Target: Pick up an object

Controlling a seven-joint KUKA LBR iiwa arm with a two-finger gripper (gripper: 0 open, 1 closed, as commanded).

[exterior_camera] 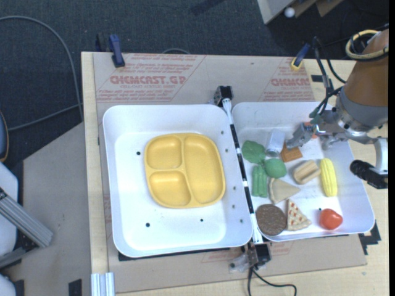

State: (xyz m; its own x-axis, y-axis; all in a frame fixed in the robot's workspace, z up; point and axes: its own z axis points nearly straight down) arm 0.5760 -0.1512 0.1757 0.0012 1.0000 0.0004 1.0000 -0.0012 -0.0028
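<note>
1. Brown patty [270,219] and pizza slice [297,216] lie at the near edge of the right bin [364,224]; tomato [331,219] beside them.
2. Gripper [302,135] hovers at the bin's far side, right over an orange block [292,152]. Can't tell whether the claw is open or closed.
3. Likely target: that orange block, touching the bread roll [305,172].
4. Descend straight and centre the block, keeping off the roll and the grey can [274,142].
5. Yellow tray [184,169] in the left bin [123,165]: irrelevant.
</note>
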